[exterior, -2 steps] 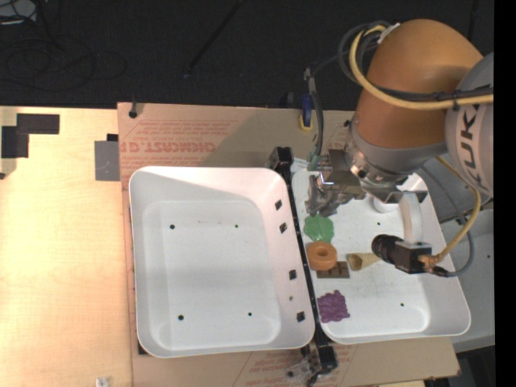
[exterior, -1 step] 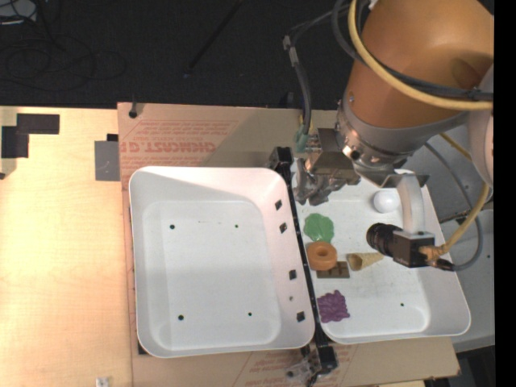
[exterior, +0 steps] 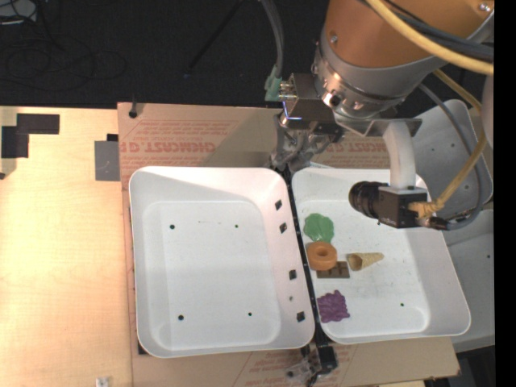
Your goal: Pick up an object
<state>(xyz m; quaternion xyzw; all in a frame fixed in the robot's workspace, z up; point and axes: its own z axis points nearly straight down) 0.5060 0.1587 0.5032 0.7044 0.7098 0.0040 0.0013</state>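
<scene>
Doughnut (exterior: 322, 255) well below claw (exterior: 295, 158)

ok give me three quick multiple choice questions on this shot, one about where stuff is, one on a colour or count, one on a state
1. Which bin holds the small objects?
A. the one on the view's left
B. the one on the view's right
C. both

2. What colour is the ring-shaped object?
A. blue
B. orange
C. white

3. How does the gripper stand to the objects?
A. pressed on the purple one
B. lifting the green one
C. apart from them all

Answers:
1 B: the green piece, ring, cone and purple piece all lie in the right bin.
2 B: the ring is orange.
3 C: the gripper sits at the bins' far edge, away from every object.
</scene>
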